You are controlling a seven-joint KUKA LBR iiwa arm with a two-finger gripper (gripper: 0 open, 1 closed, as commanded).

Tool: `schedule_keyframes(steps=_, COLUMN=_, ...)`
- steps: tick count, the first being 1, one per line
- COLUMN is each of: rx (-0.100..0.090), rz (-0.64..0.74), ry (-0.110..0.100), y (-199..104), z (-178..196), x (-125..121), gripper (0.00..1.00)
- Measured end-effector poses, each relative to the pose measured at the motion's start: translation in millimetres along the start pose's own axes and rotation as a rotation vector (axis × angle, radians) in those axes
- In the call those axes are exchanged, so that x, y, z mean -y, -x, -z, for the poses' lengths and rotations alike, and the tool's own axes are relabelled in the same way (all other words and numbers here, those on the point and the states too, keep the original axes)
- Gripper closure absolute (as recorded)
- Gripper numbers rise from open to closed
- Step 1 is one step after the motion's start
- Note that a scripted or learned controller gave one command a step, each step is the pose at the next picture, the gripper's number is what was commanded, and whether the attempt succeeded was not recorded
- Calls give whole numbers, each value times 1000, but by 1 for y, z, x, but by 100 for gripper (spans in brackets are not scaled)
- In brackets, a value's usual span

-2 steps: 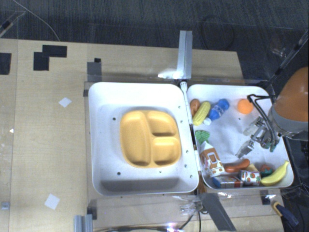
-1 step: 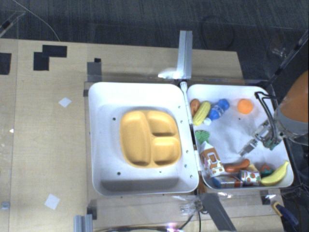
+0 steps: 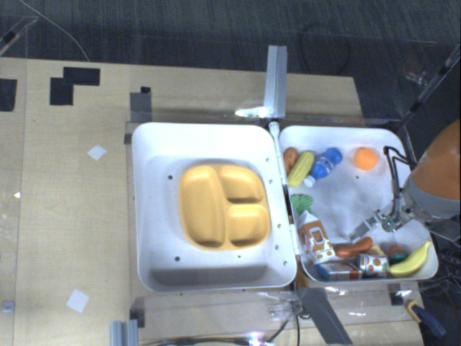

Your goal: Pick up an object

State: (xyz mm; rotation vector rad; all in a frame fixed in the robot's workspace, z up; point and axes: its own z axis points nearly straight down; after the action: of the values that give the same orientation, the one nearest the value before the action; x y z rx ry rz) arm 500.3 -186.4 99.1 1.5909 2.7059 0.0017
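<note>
A pale wooden desk (image 3: pixel 65 215) fills the lower part of the scene, with black tape patches (image 3: pixel 72 83) near its far left edge. Beyond it lies dark grey carpeted floor (image 3: pixel 180 13). An upright metal post (image 3: pixel 276 78) rises behind the desk.

We see a light wood bench (image 3: pixel 72 215) w/ two white bins on it: left bin (image 3: pixel 155 215) and right bin (image 3: pixel 374 132), touching side by side, plus black marks (image 3: pixel 72 83) top left.
</note>
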Motion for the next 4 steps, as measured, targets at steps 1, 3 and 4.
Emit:
schedule_keyframes(steps=1, rx=4, rz=-180, ry=4, y=59, z=-12, x=-78, gripper=0)
schedule_keyframes(steps=3, rx=4, rz=181, ry=-2, y=72, z=-10, x=-143, gripper=0)
schedule_keyframes(steps=4, rx=14, rz=191, ry=13, y=71, z=4, x=-151, gripper=100)
